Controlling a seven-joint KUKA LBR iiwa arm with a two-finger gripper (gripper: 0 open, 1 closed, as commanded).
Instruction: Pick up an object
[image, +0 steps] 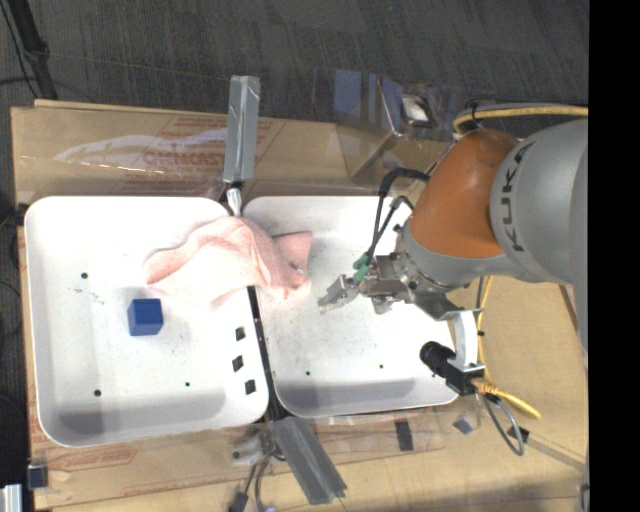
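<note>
Pink cloth (235, 258) lies draped over the wall shared by the two shallow white bins, most of it spread in the upper right part of the left bin (60, 330) and a smaller flap hanging into the upper left corner of the right bin (340, 395). It is crumpled, with folds running toward the divider. A small blue cube (146, 316) sits on the floor of the left bin, below and to the left of the cloth and apart from it. A few small dark marks dot the floor of that bin, and three dark squares run along its right wall near the divider.

Over the right bin hangs the gripper (333, 293), reaching in from the right on the grey arm (540, 200) with its orange band (465, 195). Its tip points left toward the cloth's flap and is near it, but a strip of bare white floor shows between them. Whether the fingers are apart or together I cannot tell, since they blur into one pale metallic shape; nothing is visible between them. Dark cables loop from the wrist up toward the orange band. Brown cardboard (120, 150) lies under both bins, and a grey metal bar (240, 135) stands at the top where the bins meet.
</note>
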